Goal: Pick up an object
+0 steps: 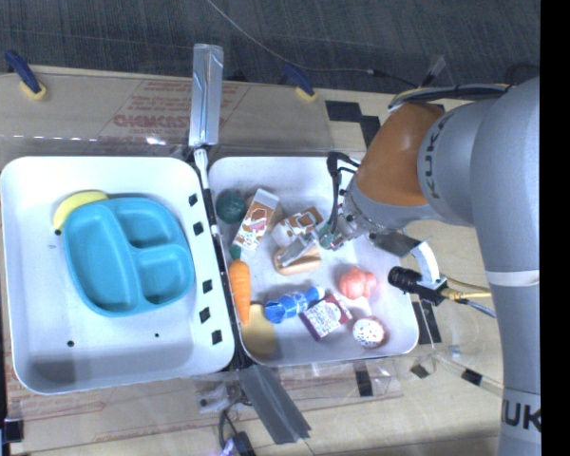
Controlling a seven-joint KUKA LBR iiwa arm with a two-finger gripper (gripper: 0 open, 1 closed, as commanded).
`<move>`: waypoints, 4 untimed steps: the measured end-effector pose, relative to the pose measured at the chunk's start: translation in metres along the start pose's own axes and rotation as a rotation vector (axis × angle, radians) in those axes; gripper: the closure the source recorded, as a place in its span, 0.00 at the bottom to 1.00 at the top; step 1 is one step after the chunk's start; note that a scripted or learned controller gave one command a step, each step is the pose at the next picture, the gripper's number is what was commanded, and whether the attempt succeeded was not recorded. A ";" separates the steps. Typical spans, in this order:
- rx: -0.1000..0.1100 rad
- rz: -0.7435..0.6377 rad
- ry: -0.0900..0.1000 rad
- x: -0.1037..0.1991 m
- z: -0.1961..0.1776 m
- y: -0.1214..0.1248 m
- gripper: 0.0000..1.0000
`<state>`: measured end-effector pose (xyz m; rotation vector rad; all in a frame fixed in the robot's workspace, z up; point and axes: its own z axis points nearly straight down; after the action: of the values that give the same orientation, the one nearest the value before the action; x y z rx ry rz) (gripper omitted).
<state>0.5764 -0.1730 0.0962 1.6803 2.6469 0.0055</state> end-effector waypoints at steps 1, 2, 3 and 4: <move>0.006 0.383 0.001 0.028 0.003 0.077 0.00; 0.040 0.405 0.025 0.010 0.004 0.087 0.00; 0.040 0.402 0.016 0.006 -0.006 0.085 1.00; 0.044 0.406 0.010 0.001 -0.007 0.082 0.00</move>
<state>0.6498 -0.1369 0.1033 2.2023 2.2766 -0.0421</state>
